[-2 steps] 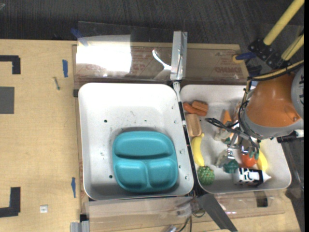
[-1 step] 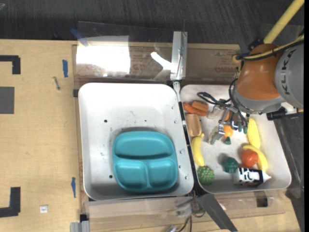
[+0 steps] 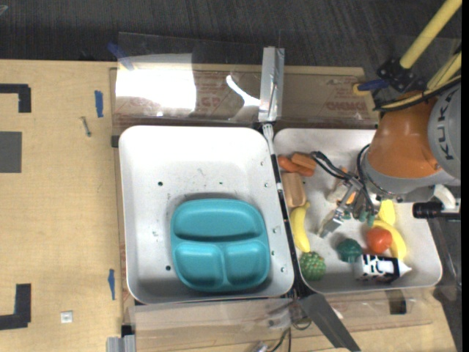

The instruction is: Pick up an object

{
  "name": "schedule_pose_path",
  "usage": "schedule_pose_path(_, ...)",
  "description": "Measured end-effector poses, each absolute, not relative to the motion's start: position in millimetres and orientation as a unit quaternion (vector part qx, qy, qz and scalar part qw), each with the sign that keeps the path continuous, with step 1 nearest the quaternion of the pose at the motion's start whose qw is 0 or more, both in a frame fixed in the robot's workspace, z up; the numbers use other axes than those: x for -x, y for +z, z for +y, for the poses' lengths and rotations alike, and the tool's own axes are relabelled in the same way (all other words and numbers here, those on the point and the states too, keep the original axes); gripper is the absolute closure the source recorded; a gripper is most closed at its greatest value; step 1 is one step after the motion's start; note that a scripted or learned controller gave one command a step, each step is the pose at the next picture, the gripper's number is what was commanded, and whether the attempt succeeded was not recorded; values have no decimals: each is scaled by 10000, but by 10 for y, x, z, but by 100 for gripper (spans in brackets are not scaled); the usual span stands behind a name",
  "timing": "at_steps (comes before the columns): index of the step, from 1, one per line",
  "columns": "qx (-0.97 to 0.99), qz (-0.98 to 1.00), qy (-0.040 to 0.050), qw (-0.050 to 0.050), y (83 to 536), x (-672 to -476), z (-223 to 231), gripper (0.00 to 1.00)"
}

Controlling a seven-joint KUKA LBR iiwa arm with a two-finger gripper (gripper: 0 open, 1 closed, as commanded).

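A: Start at the jaws [image 3: 338, 217]. Wide or closed?

B: I cannot tell; they hang low in the right bin [image 3: 432, 270], a tangle of metal and cable, with nothing visibly between them.

A: What lies nearest?

B: A yellow banana [image 3: 299, 228] just to their left by the bin's wall, a teal piece [image 3: 349, 251] and a red tomato [image 3: 379, 238] just below them. The banana looks the likeliest object: probably light, stiff plastic, smooth and a bit slippery. I'd take it across the middle, where it is narrowest.

A: Farther out?

B: A green bumpy ball [image 3: 313, 264] at the banana's lower end, an orange carrot [image 3: 297, 164] and a tan block [image 3: 294, 189] above it, a black-and-white box [image 3: 381, 267] near the front edge. The left bin [image 3: 146, 160] holds a teal divided tray [image 3: 220, 243].

A: And the surface?

B: Pale wood [image 3: 51, 196] with black corner marks and blue tape; dark floor [image 3: 220, 6] beyond.
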State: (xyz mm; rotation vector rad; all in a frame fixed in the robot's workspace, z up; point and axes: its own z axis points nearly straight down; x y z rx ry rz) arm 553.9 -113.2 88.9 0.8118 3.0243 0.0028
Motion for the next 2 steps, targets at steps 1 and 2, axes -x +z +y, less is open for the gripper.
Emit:
schedule_pose_path(1, -2275, 9738, 2, 48, 888, -5155, -1442, 0)
schedule_pose_path(2, -2701, 9628, 16, 50, 887, -5951, -1067, 0)
